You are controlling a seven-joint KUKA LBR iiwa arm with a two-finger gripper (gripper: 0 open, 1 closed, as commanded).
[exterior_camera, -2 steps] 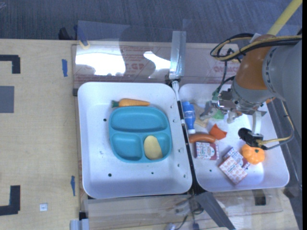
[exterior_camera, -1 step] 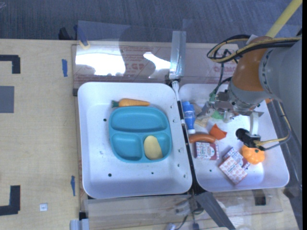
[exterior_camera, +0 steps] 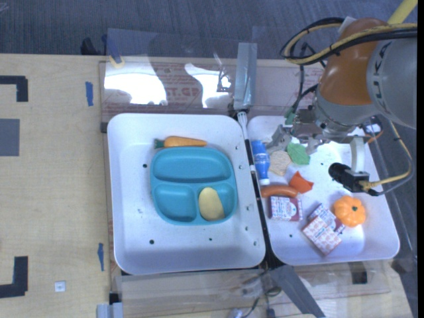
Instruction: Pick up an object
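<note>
My gripper (exterior_camera: 299, 140) hangs over the back of the right bin (exterior_camera: 381, 244), fingers apart and nothing between them. Just below its tips lies a small green object (exterior_camera: 299, 155), beside a beige piece (exterior_camera: 279, 163). Around these lie a blue tube (exterior_camera: 260, 159), a red sausage (exterior_camera: 279, 191), an orange-red wedge (exterior_camera: 302, 182), two red-and-white cartons (exterior_camera: 285, 209) (exterior_camera: 322, 229) and an orange fruit (exterior_camera: 349, 211).
The left bin (exterior_camera: 126, 197) holds a teal divided tray (exterior_camera: 189, 167) with a yellow object (exterior_camera: 211, 203) in one compartment, and a carrot (exterior_camera: 185, 142) behind it. A black part on a cable (exterior_camera: 344, 174) hangs over the right bin. A clear panel (exterior_camera: 172, 85) stands behind the bins.
</note>
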